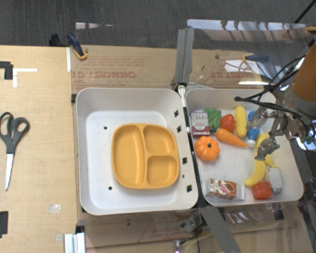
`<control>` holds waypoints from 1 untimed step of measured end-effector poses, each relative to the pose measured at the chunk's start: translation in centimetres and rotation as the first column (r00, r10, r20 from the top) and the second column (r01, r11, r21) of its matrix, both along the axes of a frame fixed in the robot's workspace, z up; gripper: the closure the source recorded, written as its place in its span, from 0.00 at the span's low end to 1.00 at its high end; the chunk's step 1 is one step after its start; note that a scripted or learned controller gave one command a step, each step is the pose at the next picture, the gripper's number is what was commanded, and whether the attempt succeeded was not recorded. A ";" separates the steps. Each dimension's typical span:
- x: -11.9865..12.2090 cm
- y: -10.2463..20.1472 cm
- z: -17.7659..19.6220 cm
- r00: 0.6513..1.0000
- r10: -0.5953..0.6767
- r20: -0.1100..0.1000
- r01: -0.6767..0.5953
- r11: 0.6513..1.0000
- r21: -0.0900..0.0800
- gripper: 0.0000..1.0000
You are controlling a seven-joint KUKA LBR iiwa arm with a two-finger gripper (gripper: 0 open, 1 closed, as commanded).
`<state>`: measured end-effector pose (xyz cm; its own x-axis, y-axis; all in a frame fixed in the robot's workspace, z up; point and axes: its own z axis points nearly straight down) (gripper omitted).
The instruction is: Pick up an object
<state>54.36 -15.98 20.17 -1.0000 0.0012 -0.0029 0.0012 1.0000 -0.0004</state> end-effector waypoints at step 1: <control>4.3 -1.9 -10.8 0.997 -0.072 0.002 0.072 0.997 0.000 0.00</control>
<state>58.65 -17.92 9.36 -0.9973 0.0730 -0.0045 0.0730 0.9973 0.0001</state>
